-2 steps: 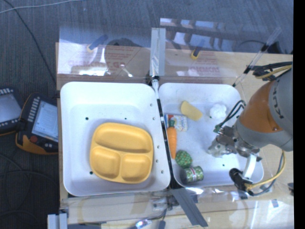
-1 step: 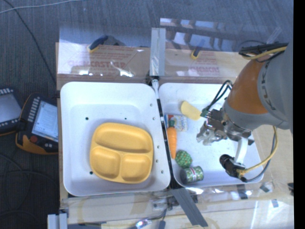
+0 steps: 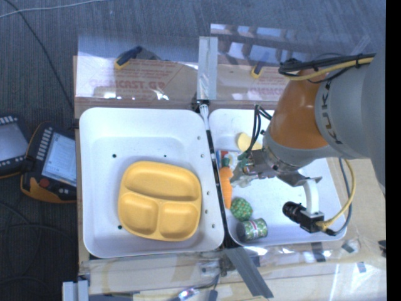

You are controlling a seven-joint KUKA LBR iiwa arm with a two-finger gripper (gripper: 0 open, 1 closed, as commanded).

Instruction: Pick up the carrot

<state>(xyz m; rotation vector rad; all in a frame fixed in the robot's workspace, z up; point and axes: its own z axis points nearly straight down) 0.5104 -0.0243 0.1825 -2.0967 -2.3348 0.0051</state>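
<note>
Carrot lies along the left wall of the right bin, green ball at its lower end. Gripper sits just beside it; jaw state cannot be told. Risk: wall and neighbours crowd the grasp, causing a slip or miss

I work in a robotics lab: white bins on my bench, a teach pendant and loose cables on grey carpet.
</note>
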